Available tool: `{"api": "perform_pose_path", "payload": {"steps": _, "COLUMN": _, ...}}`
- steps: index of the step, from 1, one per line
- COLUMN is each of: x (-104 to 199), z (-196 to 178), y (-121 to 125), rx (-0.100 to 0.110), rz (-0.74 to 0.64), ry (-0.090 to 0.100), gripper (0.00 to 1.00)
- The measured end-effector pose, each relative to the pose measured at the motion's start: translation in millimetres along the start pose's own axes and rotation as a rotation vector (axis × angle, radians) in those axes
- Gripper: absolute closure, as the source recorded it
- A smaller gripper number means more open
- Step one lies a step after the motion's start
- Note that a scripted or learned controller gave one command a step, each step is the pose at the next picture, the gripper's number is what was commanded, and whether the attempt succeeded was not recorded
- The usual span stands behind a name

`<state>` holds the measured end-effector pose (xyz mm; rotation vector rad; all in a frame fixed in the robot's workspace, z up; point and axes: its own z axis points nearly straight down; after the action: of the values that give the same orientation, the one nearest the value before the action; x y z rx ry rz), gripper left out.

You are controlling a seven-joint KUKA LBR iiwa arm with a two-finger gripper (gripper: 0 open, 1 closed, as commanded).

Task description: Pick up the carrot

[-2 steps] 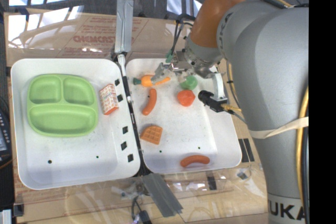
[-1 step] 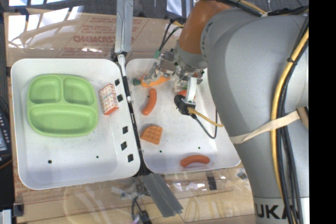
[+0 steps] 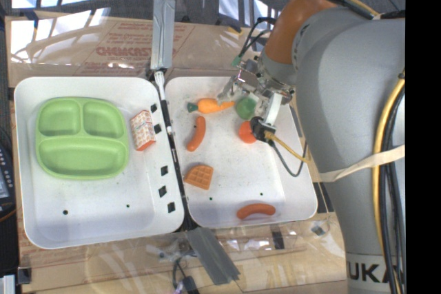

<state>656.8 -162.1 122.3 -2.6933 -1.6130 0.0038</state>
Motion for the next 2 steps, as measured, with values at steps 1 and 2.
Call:
{"api": "perform_pose_path", "payload": {"steps": 1, "x": 21.4, "z": 22.5, "y": -19.3, "rx": -0.014, "rz": 0.194, "ry": 0.004, "gripper": 0.0}}
{"api": "perform_pose_path", "payload": {"steps": 2, "x": 20.1, "z": 32.8, "y": -32.2, "rx": 0.003, "rz": -0.511, "ry": 0.0, "gripper": 0.0}}
